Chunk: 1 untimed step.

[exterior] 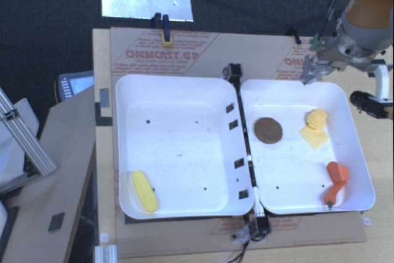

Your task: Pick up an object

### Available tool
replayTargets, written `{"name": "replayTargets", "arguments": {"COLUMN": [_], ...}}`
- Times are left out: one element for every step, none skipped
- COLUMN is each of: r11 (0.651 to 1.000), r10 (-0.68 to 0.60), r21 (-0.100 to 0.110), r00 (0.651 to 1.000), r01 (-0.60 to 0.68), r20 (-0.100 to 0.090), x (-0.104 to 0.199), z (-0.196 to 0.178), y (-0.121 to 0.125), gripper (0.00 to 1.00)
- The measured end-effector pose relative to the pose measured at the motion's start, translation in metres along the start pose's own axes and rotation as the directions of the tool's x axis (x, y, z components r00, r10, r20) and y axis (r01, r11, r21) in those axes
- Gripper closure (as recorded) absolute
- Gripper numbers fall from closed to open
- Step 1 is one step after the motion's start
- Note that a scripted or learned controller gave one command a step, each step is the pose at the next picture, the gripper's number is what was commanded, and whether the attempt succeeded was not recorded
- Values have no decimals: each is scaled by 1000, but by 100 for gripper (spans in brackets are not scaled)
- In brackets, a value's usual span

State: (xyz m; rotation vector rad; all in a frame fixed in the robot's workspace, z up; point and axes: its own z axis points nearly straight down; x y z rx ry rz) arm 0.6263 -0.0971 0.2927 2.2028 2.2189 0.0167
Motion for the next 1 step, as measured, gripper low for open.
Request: {"name": "replayTargets", "arguments": {"r11": [1000], "r10": [5], "r21": [6], "r00": [1000], "r01": [-5], "r20": [-1], "x": [0], "z": [191], "y": [-16], "gripper": [100]}}
